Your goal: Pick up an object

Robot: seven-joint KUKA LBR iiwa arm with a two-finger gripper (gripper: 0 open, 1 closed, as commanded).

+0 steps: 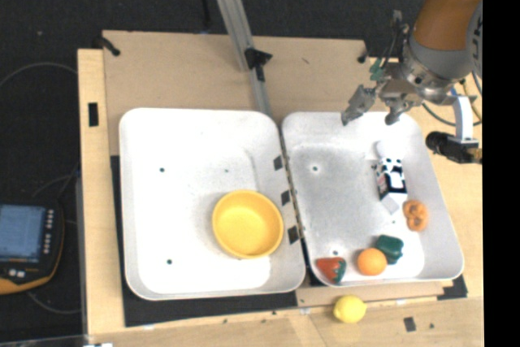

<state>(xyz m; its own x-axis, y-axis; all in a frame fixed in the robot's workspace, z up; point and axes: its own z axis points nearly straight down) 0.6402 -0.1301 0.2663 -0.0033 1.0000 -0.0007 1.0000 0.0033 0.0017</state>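
Overhead, gripper (374,114) – fingers spread, nothing between – above right bin's (325,138) far edge.

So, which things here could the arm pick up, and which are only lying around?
For the job:
- end effector, open, above the right bin
- black-and-white item
- orange fruit
- green item
- red item
- small orange lump
- yellow bowl in the left bin

Lying about:
- lemon, outside the bins
- handheld controller

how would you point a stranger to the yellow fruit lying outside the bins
Start at the right-hand bin and follow its near rim. The lemon lies just outside it on the bench. The orange and other items sit inside the bin; this one alone is plain yellow.
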